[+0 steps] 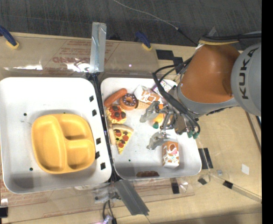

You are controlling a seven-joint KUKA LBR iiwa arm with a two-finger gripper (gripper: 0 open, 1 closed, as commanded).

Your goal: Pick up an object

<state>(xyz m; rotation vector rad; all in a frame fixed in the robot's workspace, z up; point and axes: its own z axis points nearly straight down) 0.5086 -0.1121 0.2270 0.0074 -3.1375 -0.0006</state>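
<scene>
My gripper [151,129] hangs over the middle of the right bin [141,164], open, with its two grey fingers spread and bare white bin floor between the tips. A small yellow and green toy [158,120] lies close under the upper finger. A juice carton [171,154] lies just below and to the right of the lower finger. Left of the gripper are a pizza slice [121,137], a round topped piece [115,113], a hot dog [115,97] and a chocolate donut [129,101]. Another small carton [148,96] lies at the bin's back.
The left bin [15,97] holds a yellow divided tray [63,141]. The orange wrist band [208,76] and its cables overhang the right bin's right side. A taped divider runs between the two bins.
</scene>
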